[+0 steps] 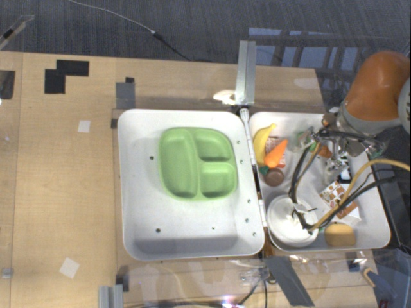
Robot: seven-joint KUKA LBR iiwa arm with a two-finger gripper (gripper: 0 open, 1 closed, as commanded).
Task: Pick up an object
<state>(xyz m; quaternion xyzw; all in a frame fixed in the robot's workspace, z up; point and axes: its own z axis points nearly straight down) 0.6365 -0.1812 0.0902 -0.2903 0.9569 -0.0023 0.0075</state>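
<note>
The right bin holds a yellow banana, an orange carrot and a small brown round piece near its left wall. A white bowl sits at its front, with a tan rounded object beside it. A small printed packet lies at mid right. My gripper hangs over the back right part of this bin, above the packet and to the right of the carrot. Cables and the wrist cover much of it.
The left bin holds a green divided plate. A metal post stands behind the seam between the bins. Black cables loop from the wrist down over the white bowl. Wooden bench top spreads to the left.
</note>
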